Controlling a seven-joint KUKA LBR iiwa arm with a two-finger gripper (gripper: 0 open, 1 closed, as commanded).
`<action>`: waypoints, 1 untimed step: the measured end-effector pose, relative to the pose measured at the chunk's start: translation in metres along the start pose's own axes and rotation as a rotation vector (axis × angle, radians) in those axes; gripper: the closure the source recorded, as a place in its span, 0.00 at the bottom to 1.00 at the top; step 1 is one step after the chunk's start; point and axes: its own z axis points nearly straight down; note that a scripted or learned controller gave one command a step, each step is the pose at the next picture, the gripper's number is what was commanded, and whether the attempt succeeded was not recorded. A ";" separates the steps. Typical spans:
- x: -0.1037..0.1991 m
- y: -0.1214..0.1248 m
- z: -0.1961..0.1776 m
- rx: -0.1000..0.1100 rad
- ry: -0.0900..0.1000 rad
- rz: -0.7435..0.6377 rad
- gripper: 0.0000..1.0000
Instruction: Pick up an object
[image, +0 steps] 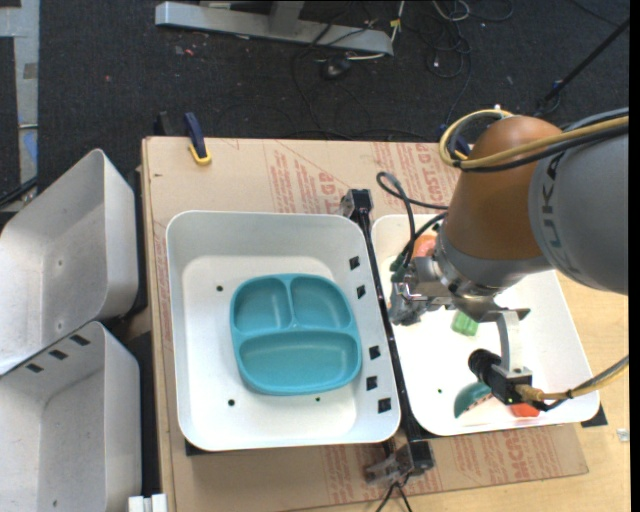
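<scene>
Left bin (190, 330) on the table (250, 170) carries a teal divided plate (296, 332), lying flat, long axis running roughly left-right with a slight tilt, its single big compartment toward the near edge and the two small ones toward the far edge. Nothing is being worked there. Right bin (560, 330) is where I'm operating: the arm (520, 200) is down over its left-centre, wrist covering most of the middle. The hand (412, 296) sits low near the bin's left wall, and I cannot tell how far it is open or whether it has anything; the metal parts there are too cluttered. Just right of it, a small green block (464, 324) pokes out from under the wrist, too hidden to give an axis. Further right and nearer, a teal-and-orange object (478, 400) lies by the front rim, long axis roughly left-right, partly under a black cable fitting. I judge this as the reach or descend step, grasp unconfirmed. Next move calls for a lift to check for a catch.
</scene>
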 end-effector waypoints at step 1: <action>0.062 -0.009 -0.005 0.000 0.001 -0.002 1.00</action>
